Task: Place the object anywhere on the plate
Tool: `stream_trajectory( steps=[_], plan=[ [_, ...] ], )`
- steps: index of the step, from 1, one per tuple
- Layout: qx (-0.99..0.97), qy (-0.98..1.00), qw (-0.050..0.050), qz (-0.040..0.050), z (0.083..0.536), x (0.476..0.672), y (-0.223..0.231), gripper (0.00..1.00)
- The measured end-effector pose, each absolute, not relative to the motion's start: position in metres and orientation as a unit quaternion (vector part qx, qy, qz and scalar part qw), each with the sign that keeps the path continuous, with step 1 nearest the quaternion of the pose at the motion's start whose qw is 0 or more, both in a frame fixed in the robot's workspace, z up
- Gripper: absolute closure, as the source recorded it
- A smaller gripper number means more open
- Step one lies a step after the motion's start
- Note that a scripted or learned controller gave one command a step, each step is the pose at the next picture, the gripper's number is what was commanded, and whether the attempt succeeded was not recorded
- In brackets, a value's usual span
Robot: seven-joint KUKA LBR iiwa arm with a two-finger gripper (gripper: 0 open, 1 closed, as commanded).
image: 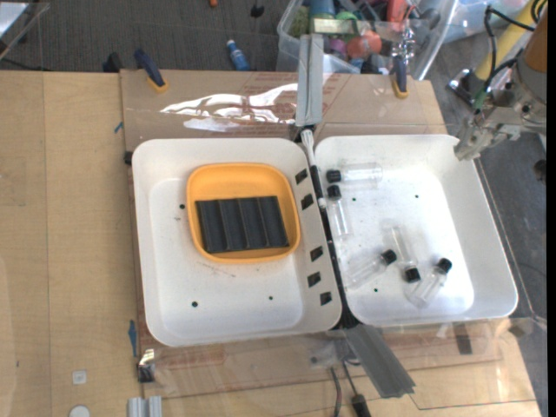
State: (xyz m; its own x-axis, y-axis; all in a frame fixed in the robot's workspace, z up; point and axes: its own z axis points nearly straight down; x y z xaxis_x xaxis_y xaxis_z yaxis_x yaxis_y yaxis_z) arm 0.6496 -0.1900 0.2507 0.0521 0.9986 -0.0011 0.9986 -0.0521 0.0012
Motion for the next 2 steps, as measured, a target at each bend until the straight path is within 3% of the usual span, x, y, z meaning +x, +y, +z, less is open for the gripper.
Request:
stream_trajectory(
  steps=[1,2],
  plan=[
    [0.673,0.739,0.002,0.0004,0.347,0.668,-0.202,1.00],
    [0.496,0.868,0.004,0.0009,0.436,0.668,-0.222,1.00]
  ],
)
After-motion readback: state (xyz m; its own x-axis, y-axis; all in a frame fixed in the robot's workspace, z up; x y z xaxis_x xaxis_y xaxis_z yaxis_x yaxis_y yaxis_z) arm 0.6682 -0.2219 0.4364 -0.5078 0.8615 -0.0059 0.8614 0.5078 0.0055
